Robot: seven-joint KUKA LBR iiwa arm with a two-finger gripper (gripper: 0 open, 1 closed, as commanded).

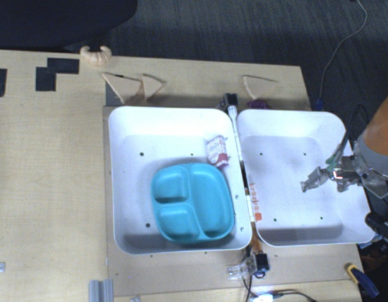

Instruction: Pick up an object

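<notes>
- A blue divided plate (pixel 194 201) is lying flat on the floor of the left bin (pixel 127 168), filling much of its lower middle, with its three compartments facing up and its long axis running roughly left to right across the view.
- A small red-and-white packet (pixel 217 150) is sitting just beyond the plate's upper right corner, near the wall that the two bins share; whether it is touching the plate's rim is too fine to tell.
- These two are looking like the only candidates for a pick, and both are sitting in the left bin.
- The gripper (pixel 314 180) is hovering over the floor of the right bin (pixel 288 228), toward its right side, with its fingers pointing left; nothing is showing between them, and whether they are spread or pressed together cannot be told from this slant.
- The relation that matters: both objects are lying to the gripper's left in the view, across the shared rim (pixel 243 168), with the packet nearer than the plate's middle.
- Judging from this, the arm (pixel 376 143) is needing to travel left over the divider before any descent; the packet's small size and the plate's broad, low edge are both looking awkward to grasp.
</notes>
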